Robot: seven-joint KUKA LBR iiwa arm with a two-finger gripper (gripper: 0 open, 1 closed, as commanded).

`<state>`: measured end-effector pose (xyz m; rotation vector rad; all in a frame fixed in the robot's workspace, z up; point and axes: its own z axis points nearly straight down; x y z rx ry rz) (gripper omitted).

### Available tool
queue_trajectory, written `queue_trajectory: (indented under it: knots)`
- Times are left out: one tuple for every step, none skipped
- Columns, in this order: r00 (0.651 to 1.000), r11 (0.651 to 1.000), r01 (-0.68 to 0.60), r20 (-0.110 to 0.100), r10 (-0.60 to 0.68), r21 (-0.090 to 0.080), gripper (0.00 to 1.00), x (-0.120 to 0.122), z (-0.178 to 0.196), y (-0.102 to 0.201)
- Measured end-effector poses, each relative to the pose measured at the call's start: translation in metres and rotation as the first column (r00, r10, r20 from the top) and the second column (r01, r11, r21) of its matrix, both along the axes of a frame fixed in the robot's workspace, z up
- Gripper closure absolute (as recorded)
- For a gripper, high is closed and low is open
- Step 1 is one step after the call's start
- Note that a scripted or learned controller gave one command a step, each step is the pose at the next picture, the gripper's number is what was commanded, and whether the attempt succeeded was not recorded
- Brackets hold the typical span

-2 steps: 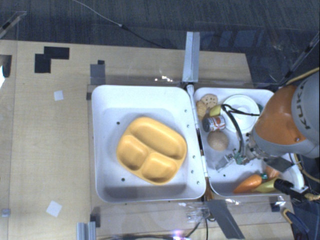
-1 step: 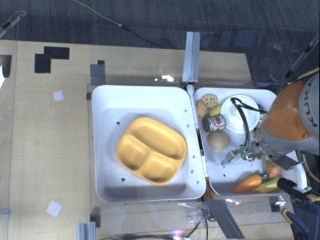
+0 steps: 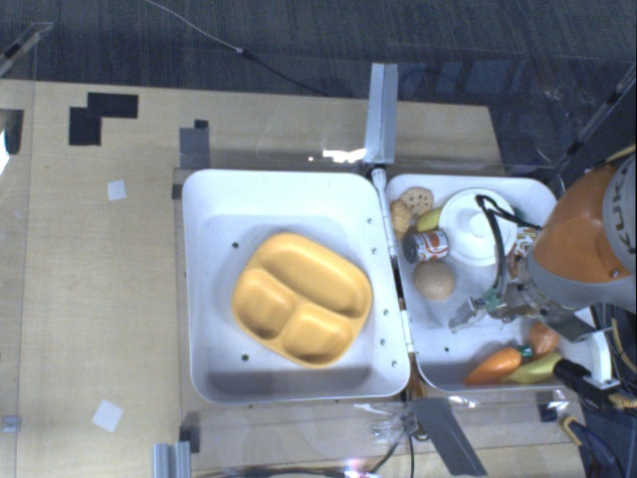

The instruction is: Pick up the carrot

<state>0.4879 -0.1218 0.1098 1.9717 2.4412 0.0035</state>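
A pale wooden bench (image 3: 90,297) carries 2 shallow white bins side by side. In the left bin (image 3: 214,212) you see a yellow divided tray (image 3: 301,297) at its centre. In the right bin (image 3: 438,352), the carrot (image 3: 495,364) lies along the front edge beside a yellow-green piece (image 3: 537,367). Expect it light, stiff and smooth; take it across the thick middle. Your gripper (image 3: 478,310) hovers above the carrot, jaws slightly spread, pinching nothing.

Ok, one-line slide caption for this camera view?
Gripper hovers in the right bin above the carrot; yellow divided tray sits in the left bin.
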Motion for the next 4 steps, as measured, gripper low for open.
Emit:
queue_trajectory:
  knots:
    - [0.984,0.984,0.179,-0.001,-0.179,0.001,0.00,0.000,-0.010,0.011]
    - [0.972,0.972,0.234,-0.001,-0.234,0.001,0.00,0.000,-0.001,-0.009]
    - [0.892,0.892,0.451,-0.001,-0.451,0.002,0.00,0.000,0.019,0.010]
    - [0.824,0.824,0.567,-0.002,-0.567,0.002,0.00,0.000,0.014,-0.001]
